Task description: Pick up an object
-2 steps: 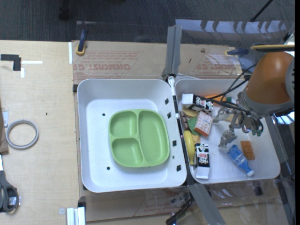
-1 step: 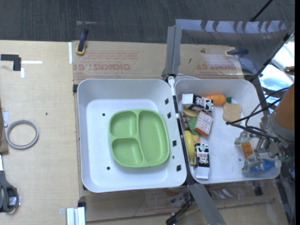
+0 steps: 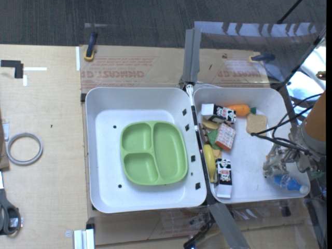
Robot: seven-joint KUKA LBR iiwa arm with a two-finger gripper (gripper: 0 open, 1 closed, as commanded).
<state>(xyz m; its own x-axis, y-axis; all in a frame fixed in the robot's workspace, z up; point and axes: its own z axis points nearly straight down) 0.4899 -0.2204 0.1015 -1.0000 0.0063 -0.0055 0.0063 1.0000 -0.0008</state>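
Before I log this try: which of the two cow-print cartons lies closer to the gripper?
The lower cow-print carton, beside the banana; the other lies farther up, by the carrot. The gripper hangs lower right.

The grey arm with orange band reaches in from the right, its two-finger metal gripper pointing down.

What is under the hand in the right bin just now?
A blue plastic bottle lies on the right bin's floor just below the hand. The hand covers the bottle's near end, so contact cannot be judged.
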